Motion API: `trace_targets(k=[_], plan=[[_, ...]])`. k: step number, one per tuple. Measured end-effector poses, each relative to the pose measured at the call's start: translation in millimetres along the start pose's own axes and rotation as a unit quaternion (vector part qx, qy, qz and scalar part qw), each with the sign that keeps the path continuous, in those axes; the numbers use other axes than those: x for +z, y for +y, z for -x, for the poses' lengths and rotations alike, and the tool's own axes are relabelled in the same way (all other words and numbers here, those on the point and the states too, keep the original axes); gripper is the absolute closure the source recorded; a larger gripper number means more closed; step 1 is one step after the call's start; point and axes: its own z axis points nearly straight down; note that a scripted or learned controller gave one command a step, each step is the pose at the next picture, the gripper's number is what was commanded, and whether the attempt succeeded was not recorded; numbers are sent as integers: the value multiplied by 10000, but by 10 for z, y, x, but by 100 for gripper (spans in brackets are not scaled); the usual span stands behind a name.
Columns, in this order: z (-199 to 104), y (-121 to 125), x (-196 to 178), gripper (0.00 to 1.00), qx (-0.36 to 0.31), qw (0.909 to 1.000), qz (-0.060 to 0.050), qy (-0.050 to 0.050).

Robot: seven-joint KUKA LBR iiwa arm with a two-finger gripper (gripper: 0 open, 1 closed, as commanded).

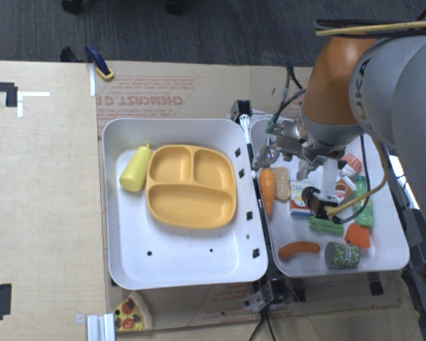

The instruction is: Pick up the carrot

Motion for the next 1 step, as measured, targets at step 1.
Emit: trace_targets(k=[1], plan=[[0, 0, 0, 0, 0, 10000, 0, 0]])
